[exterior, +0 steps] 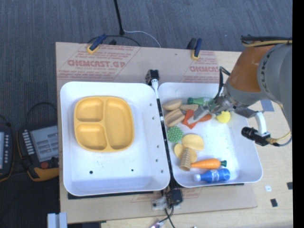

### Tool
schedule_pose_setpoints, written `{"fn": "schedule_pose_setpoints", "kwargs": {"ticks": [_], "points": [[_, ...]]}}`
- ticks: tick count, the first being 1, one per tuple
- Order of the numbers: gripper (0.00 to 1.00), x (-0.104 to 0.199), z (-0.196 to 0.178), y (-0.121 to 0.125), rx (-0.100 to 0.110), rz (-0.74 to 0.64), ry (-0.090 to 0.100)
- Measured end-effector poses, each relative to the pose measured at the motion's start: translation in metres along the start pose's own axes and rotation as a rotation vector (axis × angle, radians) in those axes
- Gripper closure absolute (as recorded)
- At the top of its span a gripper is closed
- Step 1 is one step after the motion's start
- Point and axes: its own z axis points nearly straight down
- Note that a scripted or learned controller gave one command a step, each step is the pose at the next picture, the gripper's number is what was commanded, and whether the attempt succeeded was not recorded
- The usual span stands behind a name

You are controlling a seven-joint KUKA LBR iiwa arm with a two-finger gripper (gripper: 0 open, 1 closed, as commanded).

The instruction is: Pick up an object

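So the end effector is down in the right white plastic bin, upper middle of it, sitting over the pile of toy food. It's on top of the flat red-orange piece, with the tan bread-like pieces just left and the small yellow round thing just right. Honestly can't tell if it's clenched or released, too small and cluttered there.

To do this grab well I'd commit to one item, probably that red piece, and lift straight up slow so the neighbours don't get dragged along.

Grey arm with the orange band comes in from the upper right, wrist angled down-left into the bin. Left bin has the yellow divided plate.
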Motion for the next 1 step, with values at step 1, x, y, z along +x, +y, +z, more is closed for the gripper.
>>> {"fn": "schedule_pose_setpoints", "kwargs": {"ticks": [1], "points": [[0.0, 0.0023, -0.0006, 0.002, -0.002, -0.062, 0.004]]}}
